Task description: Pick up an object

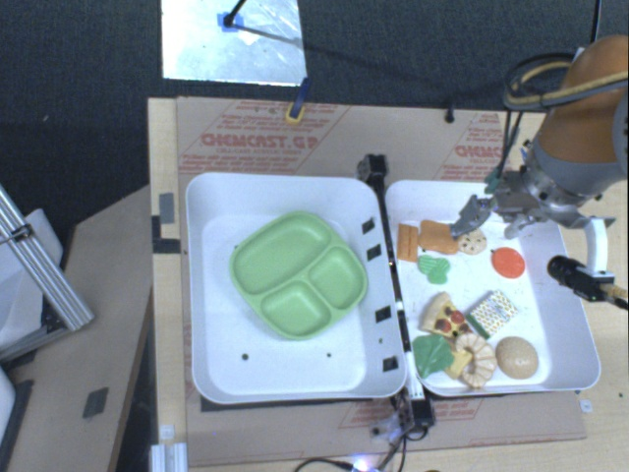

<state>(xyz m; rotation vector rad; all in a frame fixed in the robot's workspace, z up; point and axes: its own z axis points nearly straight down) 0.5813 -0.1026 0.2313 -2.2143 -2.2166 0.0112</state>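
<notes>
While the gripper (488,216) hangs low over the right bin (570,308) with its fingers spread and nothing between them, just at three o'clock of the orange toast piece (438,236), the approach step is in hand, and the next move calls for settling astride one item and closing.

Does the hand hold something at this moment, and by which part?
Nothing is seen between its fingers. The hand hangs above the right bin, near the orange toast and the cookie.
</notes>
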